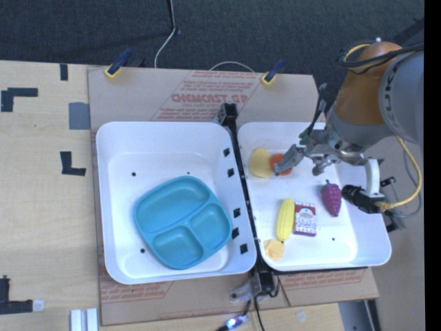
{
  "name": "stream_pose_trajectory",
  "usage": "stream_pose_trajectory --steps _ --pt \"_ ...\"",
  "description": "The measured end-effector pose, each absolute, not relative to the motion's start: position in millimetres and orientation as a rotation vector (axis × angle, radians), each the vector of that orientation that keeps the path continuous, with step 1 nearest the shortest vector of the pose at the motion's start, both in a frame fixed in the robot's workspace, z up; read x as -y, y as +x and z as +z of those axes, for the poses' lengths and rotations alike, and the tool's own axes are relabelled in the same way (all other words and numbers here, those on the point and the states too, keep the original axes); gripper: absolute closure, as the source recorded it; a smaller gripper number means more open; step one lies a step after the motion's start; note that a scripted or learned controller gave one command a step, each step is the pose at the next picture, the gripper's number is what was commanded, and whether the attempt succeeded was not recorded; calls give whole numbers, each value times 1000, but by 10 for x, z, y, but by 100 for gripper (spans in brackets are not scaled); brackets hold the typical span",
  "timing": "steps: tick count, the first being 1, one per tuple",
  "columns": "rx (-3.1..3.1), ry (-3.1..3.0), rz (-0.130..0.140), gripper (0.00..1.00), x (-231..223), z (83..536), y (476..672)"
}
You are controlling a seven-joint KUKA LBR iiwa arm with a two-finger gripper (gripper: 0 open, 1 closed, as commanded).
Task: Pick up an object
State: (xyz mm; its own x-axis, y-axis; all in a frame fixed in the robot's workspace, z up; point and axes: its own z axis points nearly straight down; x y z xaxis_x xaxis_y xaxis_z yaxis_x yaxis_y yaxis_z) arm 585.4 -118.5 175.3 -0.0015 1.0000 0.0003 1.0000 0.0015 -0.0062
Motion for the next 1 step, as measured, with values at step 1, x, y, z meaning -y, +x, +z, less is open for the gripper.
stream_pose_trajectory --steps 1 --pt "2220 -2216 7 0 1169 1281 5916"
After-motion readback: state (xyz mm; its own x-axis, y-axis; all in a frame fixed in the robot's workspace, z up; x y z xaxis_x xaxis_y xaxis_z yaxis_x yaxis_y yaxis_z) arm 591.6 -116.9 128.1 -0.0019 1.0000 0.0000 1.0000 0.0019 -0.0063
